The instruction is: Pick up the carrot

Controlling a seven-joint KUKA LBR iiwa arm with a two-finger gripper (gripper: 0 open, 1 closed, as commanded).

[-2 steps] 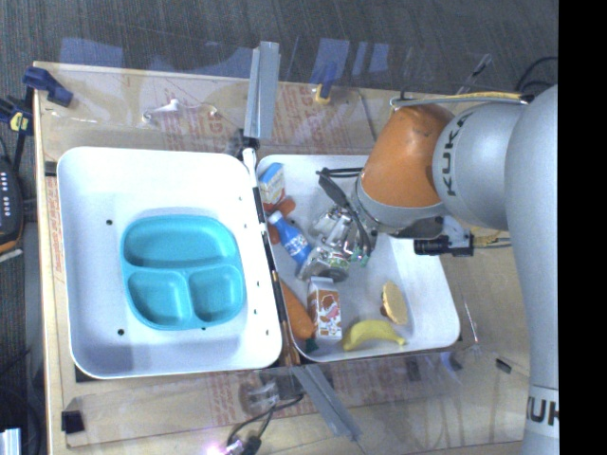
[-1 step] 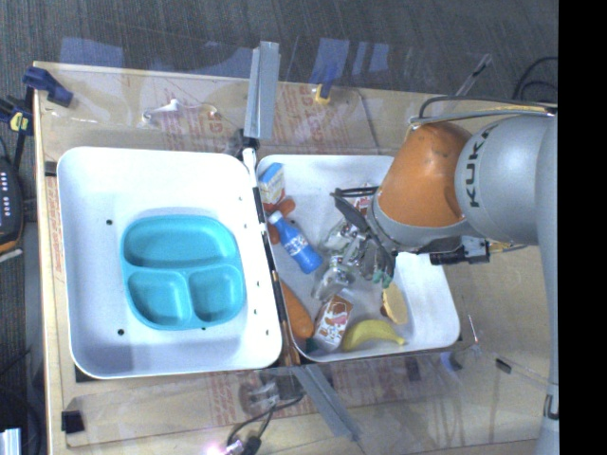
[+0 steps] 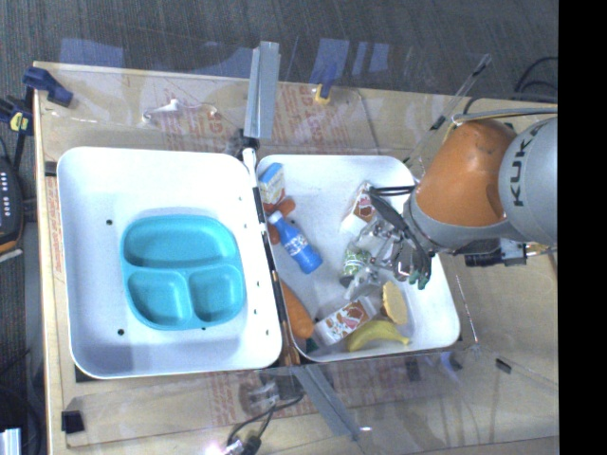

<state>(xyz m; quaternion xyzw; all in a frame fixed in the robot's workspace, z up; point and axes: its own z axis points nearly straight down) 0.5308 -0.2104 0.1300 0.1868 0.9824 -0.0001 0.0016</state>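
Note:
The carrot [image 3: 297, 317] is orange and lies against the left wall of the right bin [image 3: 327, 176], near its front corner. My gripper [image 3: 391, 256] hangs over the right half of that bin, above a green and white packet [image 3: 358, 260]. It is well to the right of the carrot and a little further back, apart from it. The gripper's own body hides what lies directly under it.
Around the carrot are a blue bottle [image 3: 296, 245], a small can [image 3: 272, 184], a drink carton [image 3: 345, 321], a banana [image 3: 379, 335], a yellow piece [image 3: 395, 303] and a packet [image 3: 364, 206]. The left bin [image 3: 81, 173] holds a blue divided tray [image 3: 182, 269].

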